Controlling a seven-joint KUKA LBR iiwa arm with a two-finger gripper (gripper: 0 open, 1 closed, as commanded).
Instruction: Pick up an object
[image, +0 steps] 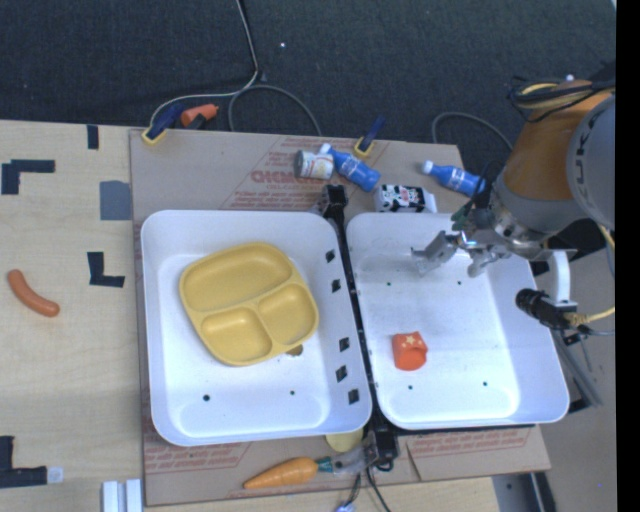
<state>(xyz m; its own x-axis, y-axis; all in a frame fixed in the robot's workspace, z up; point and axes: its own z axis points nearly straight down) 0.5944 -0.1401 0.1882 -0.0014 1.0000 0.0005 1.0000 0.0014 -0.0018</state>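
Observation:
A small orange-red object (409, 351) lies on the floor of the right bin (500, 400), near its lower left. My gripper (458, 254) hangs over the upper part of that bin, well above and to the right of the orange-red object. Its two grey fingers (433, 250) are spread apart with nothing between them. A yellow divided plate (249, 302) rests in the left bin (170, 400).
Behind the bins lie a white bottle (314, 162), two blue bottles (357, 170) (453, 179) and a black-and-white box (404, 199). A toy carrot (280, 473) sits at the front edge. A sausage (32, 294) lies on the bench at far left.

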